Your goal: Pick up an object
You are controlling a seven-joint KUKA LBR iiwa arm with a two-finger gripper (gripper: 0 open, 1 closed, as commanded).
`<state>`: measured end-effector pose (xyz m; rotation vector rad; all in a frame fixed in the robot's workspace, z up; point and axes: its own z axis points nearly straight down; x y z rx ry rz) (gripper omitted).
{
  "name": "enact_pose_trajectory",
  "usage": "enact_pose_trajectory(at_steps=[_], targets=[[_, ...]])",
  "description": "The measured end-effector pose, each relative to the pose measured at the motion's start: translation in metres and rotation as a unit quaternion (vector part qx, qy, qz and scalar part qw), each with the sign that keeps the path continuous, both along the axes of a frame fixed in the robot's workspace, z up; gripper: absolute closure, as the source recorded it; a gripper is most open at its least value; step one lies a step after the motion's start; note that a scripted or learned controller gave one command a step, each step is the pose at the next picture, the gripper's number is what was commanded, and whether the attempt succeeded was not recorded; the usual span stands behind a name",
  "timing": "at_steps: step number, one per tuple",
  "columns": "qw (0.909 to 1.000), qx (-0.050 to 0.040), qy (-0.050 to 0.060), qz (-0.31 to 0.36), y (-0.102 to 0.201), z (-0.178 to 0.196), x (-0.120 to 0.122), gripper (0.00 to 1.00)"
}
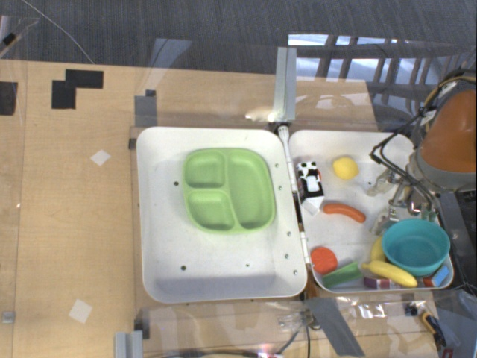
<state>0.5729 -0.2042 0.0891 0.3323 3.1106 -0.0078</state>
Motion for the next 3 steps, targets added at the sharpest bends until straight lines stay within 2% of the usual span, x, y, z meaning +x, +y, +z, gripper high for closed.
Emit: enact_pose_trajectory(at_steps=[1,2,3], targets=[[1.0,0.0029,-0.001,-0.008,0.066,0.001,-0.012,0.0],[0.9986,0.0026,-0.002,-0.053,0.086,0.002,-0.055,0.0],[0.9999,0.0022,-0.001,-0.014,0.06,0.0,0.046,0.0]])
